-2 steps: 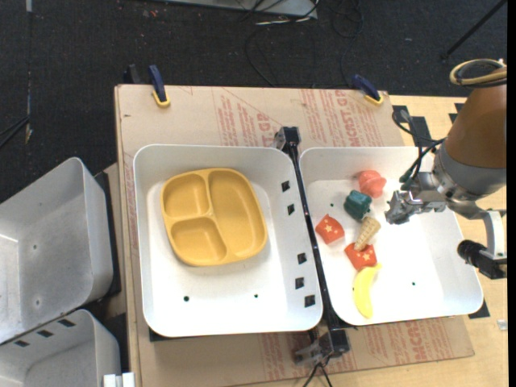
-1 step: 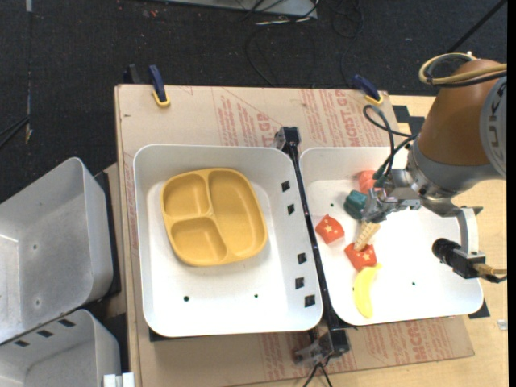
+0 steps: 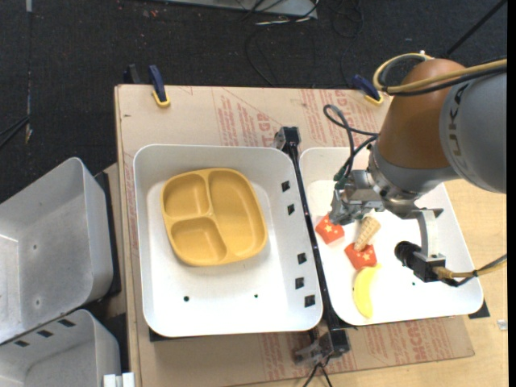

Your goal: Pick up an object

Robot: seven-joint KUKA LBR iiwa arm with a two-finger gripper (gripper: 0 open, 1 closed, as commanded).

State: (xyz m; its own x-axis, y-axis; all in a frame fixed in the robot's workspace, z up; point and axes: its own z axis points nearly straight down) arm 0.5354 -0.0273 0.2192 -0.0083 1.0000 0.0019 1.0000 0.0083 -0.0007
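In the right bin (image 3: 472,295), a red block (image 3: 329,231) lies at the left. A second red block (image 3: 361,256) sits just below and to the right of it. Between them and a little higher lies a tan ridged cone (image 3: 368,230). A yellow banana (image 3: 365,293) rests near the front rim. My gripper (image 3: 348,210) hangs low over the bin's left part, just above and right of the first red block and close to the cone. Its grey body hides the tips, and nothing is visibly held.
The left bin (image 3: 149,240) holds a yellow divided plate (image 3: 214,216). A black divider (image 3: 305,232) runs between the bins. A black fitting with a cable (image 3: 418,262) hangs from the arm over the right bin. Blue clamps (image 3: 159,87) grip the board's far edge.
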